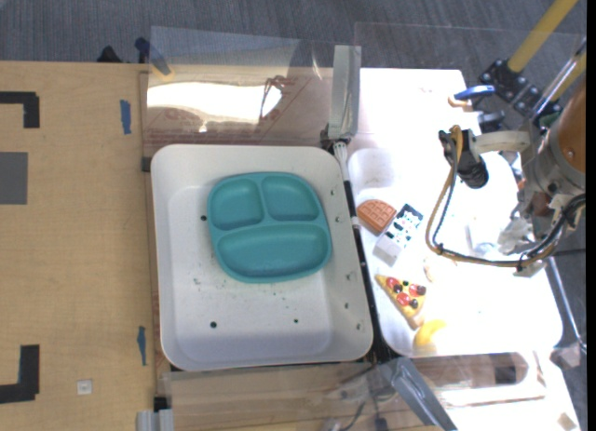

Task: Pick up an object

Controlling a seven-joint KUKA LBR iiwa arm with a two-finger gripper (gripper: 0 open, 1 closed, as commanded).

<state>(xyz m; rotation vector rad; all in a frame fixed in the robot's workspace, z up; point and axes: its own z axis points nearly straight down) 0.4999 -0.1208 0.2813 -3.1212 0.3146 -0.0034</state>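
The right bin (447, 103) is brightly lit and holds several small objects along its left side. Near the dividing wall lies a brown waffle-like piece (377, 215), with a white and blue box (399, 232) touching its right side. Below them lie a pizza slice toy (403, 294) and a yellow piece (428, 331). My gripper (516, 234) hangs over the right part of this bin, well to the right of those objects, and glare washes out its tip. Nothing is seen held in it.
The left bin (186, 327) holds a teal divided plate (268, 226) at its middle. A black cable (445, 224) loops down from the arm over the right bin. A clear upright panel (345, 94) stands between the bins at the back. Brown board (65, 234) lies to the left.
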